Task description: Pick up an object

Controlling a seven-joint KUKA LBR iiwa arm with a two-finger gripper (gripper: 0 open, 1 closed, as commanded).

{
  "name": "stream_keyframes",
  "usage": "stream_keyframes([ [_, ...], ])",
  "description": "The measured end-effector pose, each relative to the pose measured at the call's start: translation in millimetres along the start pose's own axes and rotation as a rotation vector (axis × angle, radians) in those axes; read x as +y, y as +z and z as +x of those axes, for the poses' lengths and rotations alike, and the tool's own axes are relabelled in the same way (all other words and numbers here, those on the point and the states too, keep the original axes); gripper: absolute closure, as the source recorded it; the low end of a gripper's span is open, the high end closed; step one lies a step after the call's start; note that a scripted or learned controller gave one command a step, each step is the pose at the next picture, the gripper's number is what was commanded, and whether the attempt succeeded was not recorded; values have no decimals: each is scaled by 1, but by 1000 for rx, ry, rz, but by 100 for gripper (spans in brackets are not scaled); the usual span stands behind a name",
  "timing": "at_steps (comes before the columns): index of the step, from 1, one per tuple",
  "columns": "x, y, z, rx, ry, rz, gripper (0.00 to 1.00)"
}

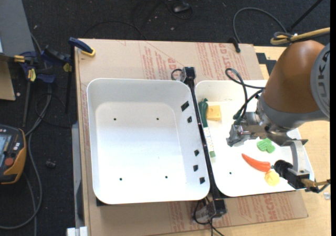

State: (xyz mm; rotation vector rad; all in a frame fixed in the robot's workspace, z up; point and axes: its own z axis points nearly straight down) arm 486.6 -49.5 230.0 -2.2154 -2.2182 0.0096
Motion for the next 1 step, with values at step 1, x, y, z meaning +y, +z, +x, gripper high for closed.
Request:
stream_keyframes([
  [1, -9, -58, 15, 0, 0, -13, 100],
])
